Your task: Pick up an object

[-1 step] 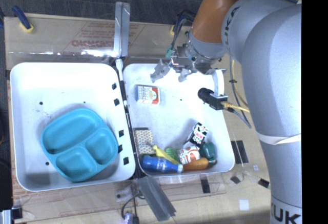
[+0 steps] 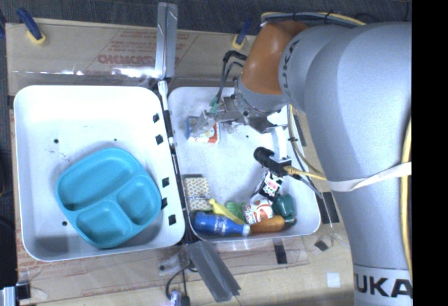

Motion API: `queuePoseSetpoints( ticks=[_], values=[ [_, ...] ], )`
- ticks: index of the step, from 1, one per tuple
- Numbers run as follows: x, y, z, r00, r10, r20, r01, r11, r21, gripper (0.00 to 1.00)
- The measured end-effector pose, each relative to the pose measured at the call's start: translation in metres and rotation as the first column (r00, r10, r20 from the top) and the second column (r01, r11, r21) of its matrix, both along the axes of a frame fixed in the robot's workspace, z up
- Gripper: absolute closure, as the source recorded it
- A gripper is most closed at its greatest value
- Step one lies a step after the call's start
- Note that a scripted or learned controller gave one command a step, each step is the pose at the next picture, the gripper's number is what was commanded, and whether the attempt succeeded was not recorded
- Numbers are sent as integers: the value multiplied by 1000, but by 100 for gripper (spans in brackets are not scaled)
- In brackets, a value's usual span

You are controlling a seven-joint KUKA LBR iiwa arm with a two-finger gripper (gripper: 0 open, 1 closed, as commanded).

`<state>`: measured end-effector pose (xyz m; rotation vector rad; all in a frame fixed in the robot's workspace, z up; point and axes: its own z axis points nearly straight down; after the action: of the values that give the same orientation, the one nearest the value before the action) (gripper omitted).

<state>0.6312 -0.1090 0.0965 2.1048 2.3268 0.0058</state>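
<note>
L bin point(image 2: 28, 157) holds a blue divided tray point(image 2: 107, 197), lower centre. R bin point(image 2: 241, 161) has a pile along its bottom edge: blue bottle point(image 2: 220, 225), yellow item point(image 2: 225, 210), small jars. Gripper point(image 2: 208, 122) sits over the R bin's upper left, at a small packet point(image 2: 206, 131); can't tell its state.

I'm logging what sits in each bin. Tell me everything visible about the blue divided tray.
The blue divided tray looks like smooth light-blue plastic, with rounded corners and three compartments: one long one and two smaller ones. It lies flat, open side up, turned at an angle, in the lower part of the left bin. It rests on the bin's floor, its lower edge close to the near wall.
</note>
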Motion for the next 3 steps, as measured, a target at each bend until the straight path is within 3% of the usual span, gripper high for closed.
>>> queuePoseSetpoints(
  ticks=[1, 2, 3],
  values=[
    [1, 0, 11, 1000, 4, 2, -4, 1000, -1, 100],
    [1, 0, 11, 1000, 4, 2, -4, 1000, -1, 0],
    [28, 14, 0, 999, 37, -1, -37, 999, 0, 0]
  ],
)
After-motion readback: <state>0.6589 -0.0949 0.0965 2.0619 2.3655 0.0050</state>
